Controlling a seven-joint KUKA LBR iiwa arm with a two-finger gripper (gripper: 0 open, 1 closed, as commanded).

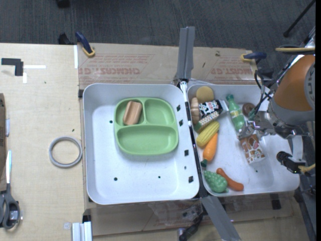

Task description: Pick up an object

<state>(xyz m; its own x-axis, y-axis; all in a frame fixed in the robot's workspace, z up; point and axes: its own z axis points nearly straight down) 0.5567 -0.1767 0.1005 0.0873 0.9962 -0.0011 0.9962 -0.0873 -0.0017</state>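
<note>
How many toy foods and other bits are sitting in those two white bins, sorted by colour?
Green: 3, the divided plate, the bottle and the leafy toy.
Orange: 2, the carrot and the small sausage.
Yellow: 2, the corn cob and the round piece.
Tan: 2, the bread roll and the wooden peg.
Printed packets: 2, one dark and one reddish.
Total: 11.

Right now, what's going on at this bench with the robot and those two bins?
A grey arm reaches in from the right over the right bin, which holds toy food: a corn cob, a carrot, a green bottle and a small packet. Its gripper sits low by the bottle and packet; nothing is visibly lifted yet. The left bin holds a green divided plate with a bread roll in one compartment.
</note>
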